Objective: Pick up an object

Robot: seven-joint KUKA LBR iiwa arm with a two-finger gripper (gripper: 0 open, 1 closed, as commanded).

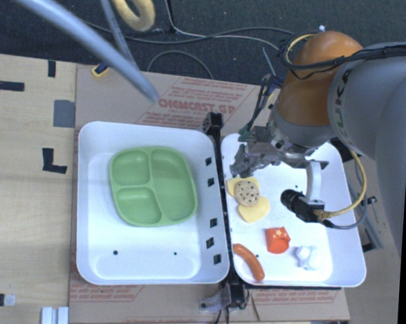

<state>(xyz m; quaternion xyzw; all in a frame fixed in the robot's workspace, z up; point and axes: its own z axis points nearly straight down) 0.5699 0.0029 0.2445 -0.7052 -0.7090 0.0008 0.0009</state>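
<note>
The grey arm with its orange band [313,75] is hanging over the right white bin's [345,254] upper half, blocking approach there. A round speckled cookie [247,191], yellow heart-shaped piece [255,210], red block [277,240], orange sausage [249,261] and small white object [305,256] are crowding its floor. Bare floor is lying open around the green divided plate [153,185] in the left white bin [92,205].

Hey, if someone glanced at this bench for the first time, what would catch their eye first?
Probably the big grey arm with its orange band, reaching in from the right over the right bin. Next, the green divided plate lying alone in the left bin. Then the toy food in the right bin: a cookie, a red piece and a sausage.
</note>
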